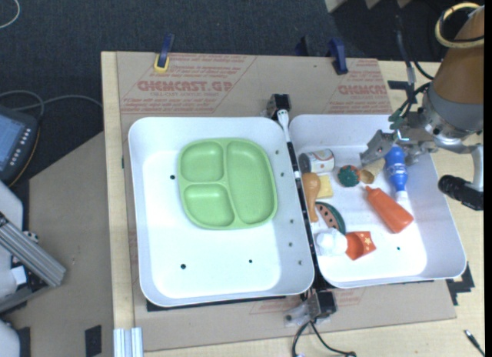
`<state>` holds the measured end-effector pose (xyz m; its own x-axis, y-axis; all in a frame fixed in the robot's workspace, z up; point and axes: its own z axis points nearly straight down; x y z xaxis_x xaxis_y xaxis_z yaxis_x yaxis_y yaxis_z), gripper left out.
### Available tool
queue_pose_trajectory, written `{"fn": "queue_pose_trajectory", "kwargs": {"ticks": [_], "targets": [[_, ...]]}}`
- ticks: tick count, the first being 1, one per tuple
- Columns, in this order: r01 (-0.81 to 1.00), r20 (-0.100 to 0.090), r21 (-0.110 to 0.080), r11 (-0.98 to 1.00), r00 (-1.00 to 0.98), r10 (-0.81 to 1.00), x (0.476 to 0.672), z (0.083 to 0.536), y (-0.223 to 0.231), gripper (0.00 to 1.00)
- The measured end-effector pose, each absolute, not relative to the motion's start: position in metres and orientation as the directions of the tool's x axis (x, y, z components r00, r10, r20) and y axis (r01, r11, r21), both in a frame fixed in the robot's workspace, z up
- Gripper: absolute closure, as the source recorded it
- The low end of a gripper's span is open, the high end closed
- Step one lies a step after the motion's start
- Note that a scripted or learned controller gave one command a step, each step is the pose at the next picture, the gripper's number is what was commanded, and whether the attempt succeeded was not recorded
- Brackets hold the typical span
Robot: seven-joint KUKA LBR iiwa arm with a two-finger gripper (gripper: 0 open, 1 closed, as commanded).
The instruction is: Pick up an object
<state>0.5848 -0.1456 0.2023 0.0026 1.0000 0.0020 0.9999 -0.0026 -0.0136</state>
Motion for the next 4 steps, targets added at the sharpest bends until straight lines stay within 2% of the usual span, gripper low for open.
{"fn": "queue_pose_trajectory", "kwargs": {"ticks": [1, 2, 4], "targets": [[1.0, 0.0, 0.001, 0.0, 0.0, 1.0, 0.588, 0.21, -0.146, 0.0], [1.0, 0.002, -0.006, 0.0, 0.0, 1.0, 0.588, 0.167, -0.144, 0.0], [1.0, 0.002, -0.006, 0.001, 0.0, 1.0, 0.592, 0.082, -0.139, 0.0]]}}
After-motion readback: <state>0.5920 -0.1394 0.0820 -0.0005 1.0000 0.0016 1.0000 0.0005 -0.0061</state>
